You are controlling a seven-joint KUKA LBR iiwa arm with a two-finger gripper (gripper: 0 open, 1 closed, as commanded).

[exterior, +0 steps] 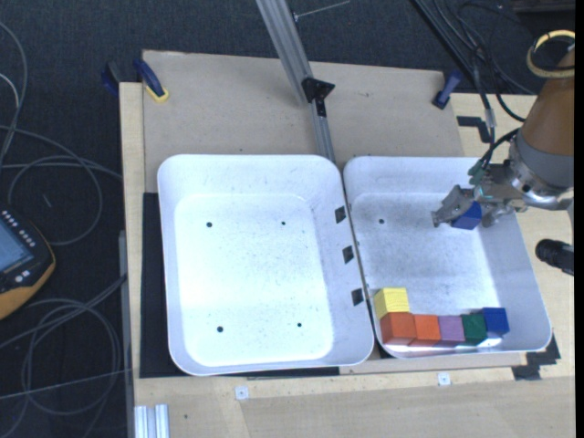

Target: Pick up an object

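My gripper (469, 213) hangs over the back right part of the right bin (429, 263), coming in from the right. A small blue block (468, 217) sits between its grey fingers (447, 211), and the gripper is shut on it, seemingly lifted above the bin floor. Along the right bin's front wall lies a row of blocks: a yellow block (394, 299), a red-orange block (397, 328), an orange block (426, 328), a purple block (452, 328), a green block (474, 325) and another blue block (495, 318).
The left bin (246, 167) stands beside the right one, with small black clips (348, 254) on the shared rim. A slanted metal pole (292, 53) rises from behind the bins. Cables and a teach pendant (18, 254) lie left of the bench.
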